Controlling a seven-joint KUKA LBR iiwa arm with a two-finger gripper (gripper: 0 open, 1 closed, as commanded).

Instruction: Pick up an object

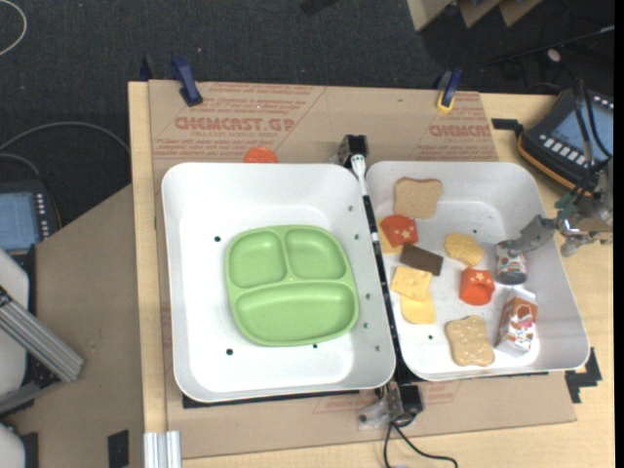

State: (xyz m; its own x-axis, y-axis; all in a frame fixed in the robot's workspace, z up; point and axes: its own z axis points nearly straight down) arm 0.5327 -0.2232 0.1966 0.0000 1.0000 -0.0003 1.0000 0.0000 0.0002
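Camera view: left bin (185, 261) holds a green tray (291, 286); right bin (561, 310) holds toy food (pincer (531, 234) grip unclear).

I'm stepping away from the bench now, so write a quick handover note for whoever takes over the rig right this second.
Gripper: at the right bin's right side, just above a small grey can; grip state can't be told.
Right bin: toast slice, red pieces and, brown bar, yellow cheese, cracker, milk carton.
Left bin: green divided plate.
Done: nothing visibly lifted.
Left: pick up one object.
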